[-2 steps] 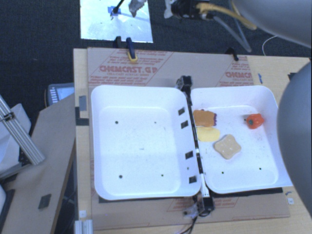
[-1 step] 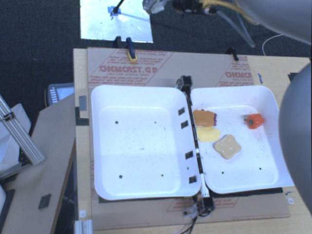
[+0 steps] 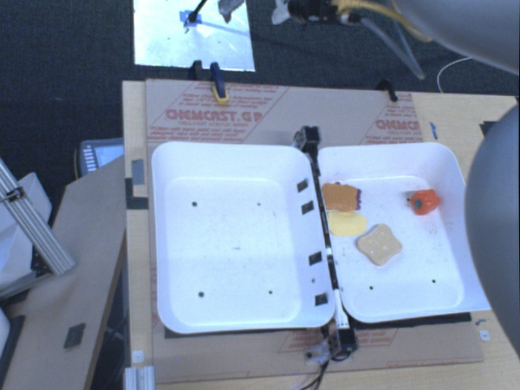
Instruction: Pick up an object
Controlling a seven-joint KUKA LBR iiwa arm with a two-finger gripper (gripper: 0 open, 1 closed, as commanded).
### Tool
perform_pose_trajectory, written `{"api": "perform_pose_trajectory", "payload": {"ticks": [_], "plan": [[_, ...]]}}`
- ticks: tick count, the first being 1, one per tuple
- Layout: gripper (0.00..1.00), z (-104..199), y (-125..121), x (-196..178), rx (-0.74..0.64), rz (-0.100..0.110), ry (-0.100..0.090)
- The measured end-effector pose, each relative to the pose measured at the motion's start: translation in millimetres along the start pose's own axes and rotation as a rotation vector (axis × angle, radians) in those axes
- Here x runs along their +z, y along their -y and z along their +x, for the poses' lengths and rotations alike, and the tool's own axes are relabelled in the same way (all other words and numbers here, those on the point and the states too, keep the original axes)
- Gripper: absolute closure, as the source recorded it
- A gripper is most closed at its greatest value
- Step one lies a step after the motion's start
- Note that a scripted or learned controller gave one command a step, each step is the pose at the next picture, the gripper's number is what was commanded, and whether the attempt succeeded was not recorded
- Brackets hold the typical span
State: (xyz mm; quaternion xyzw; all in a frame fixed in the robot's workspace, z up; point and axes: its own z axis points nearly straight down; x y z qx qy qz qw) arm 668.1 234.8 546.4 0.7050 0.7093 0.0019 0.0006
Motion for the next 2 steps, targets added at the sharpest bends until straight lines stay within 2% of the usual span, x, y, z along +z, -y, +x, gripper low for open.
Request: {"api": "perform_pose_trajectory", "payload": {"ticks": [1,2], "plan": [[1.00,0.4,0.1,-11.7,-0.003,-0.003,-0.001],[0.00,0.5,0.1,-11.2,-0.004,-0.002,-0.001]]}}
